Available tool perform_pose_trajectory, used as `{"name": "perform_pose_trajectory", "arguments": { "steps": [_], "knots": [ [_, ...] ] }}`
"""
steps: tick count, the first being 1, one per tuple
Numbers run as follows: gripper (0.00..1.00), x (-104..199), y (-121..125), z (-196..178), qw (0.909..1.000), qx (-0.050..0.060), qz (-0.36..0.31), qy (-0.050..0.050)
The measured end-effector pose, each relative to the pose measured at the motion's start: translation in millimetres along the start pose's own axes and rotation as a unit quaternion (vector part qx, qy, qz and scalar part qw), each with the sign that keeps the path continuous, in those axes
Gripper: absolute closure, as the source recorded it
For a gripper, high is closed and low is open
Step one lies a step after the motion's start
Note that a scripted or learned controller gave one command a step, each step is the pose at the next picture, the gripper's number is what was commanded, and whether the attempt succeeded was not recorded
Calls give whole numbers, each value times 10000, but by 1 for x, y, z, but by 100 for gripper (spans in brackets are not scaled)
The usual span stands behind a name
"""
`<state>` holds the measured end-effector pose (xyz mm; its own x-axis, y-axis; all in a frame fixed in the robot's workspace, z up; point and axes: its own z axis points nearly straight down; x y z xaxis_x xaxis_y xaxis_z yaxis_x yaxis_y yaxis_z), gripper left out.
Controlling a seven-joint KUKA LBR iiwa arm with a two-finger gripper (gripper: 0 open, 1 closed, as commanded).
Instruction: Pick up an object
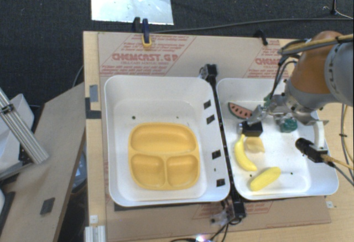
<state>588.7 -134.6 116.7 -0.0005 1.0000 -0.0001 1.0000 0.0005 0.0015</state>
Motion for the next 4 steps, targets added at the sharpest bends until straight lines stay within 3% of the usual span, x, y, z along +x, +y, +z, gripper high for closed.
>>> {"name": "perform_pose_trajectory", "arguments": {
  "steps": [1,4],
  "knots": [
    [100,0,2,-13,10000,-34,3,-8],
    [100,18,13,-158,10000,-11,-24,-3]
  ]
}}
